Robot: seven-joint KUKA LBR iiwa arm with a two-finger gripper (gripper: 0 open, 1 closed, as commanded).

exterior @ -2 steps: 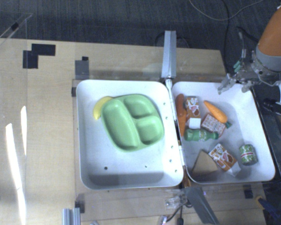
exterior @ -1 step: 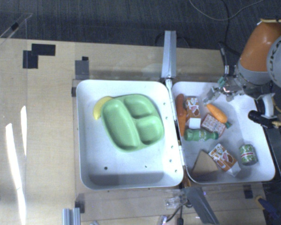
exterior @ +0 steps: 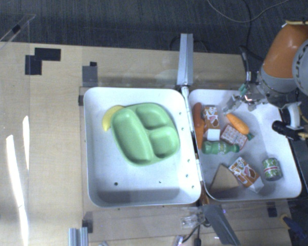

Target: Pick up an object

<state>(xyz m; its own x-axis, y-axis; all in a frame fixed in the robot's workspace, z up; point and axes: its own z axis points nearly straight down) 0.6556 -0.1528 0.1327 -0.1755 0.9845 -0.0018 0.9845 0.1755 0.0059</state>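
Wedge (exterior: pixel 225 178): brown, at the 6 o'clock wall of the right bin (exterior: pixel 292 188), nearest the camera, touching the lower carton.
Lower carton (exterior: pixel 244 171): printed, lying flat just at 3 o'clock of the wedge.
Can (exterior: pixel 271 169): small, green, at 3 o'clock of the lower carton, near the bin's 4 o'clock corner.
Bottle (exterior: pixel 220 147): green, on its side at the bin's middle, cap pointing to 9 o'clock.
White block (exterior: pixel 213 135): just at 12 o'clock of the bottle.
Middle carton (exterior: pixel 233 136): red and white, just beside the white block at its 3 o'clock.
Carrot (exterior: pixel 238 124): orange, slanted, touching the middle carton's 12 o'clock edge.
Upper carton (exterior: pixel 210 114): at 12 o'clock of the white block.
Sausage (exterior: pixel 197 124): red-orange, lying along the bin's 9 o'clock wall.
Tool (exterior: pixel 239 100): over the bin's 12 o'clock area, just at 12 o'clock of the carrot; its fingers look spread, with nothing between them.
Arm (exterior: pixel 290 50): grey with an orange band, reaching in from 3 o'clock.
Left bin (exterior: pixel 97 188): on the counter (exterior: pixel 41 152), at 9 o'clock of the right bin.
Tray (exterior: pixel 145 132): green, three compartments, in the left bin's middle.
Banana (exterior: pixel 110 117): yellow, peeking out at the tray's 10 o'clock edge.
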